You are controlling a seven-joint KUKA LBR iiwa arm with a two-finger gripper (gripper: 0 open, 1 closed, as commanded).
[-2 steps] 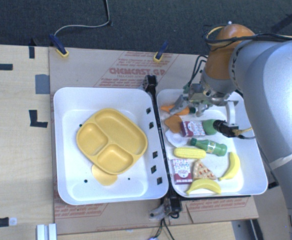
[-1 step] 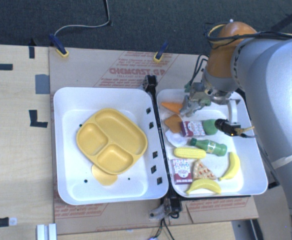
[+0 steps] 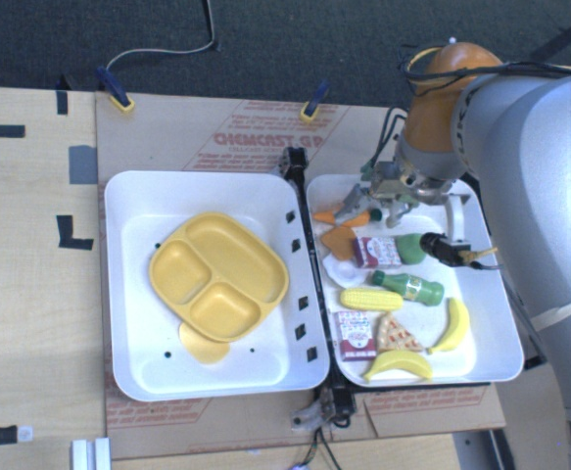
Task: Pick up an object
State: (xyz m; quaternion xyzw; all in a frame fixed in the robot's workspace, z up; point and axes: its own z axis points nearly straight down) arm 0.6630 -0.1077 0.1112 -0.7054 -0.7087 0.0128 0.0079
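Observation:
My gripper [image 3: 387,202] hangs low over the far end of the right bin [image 3: 491,360], under the arm's orange band. Just to its left lies an orange carrot [image 3: 349,214], with an orange wedge [image 3: 335,240] in front of it. Below the gripper are a maroon box [image 3: 376,252] and a dark green item [image 3: 409,248]. Further forward lie a green bottle [image 3: 412,287], a corn cob [image 3: 370,300], a pizza slice [image 3: 399,334], a small carton [image 3: 356,332] and two bananas [image 3: 452,325] [image 3: 400,365]. Nothing visibly sits in the gripper.
The left bin [image 3: 128,360] holds a yellow divided tray [image 3: 218,274] with a yellow disc [image 3: 204,344] partly under it. A black divider [image 3: 305,253] with clips runs between the bins. The arm's grey body covers the right bin's far right side.

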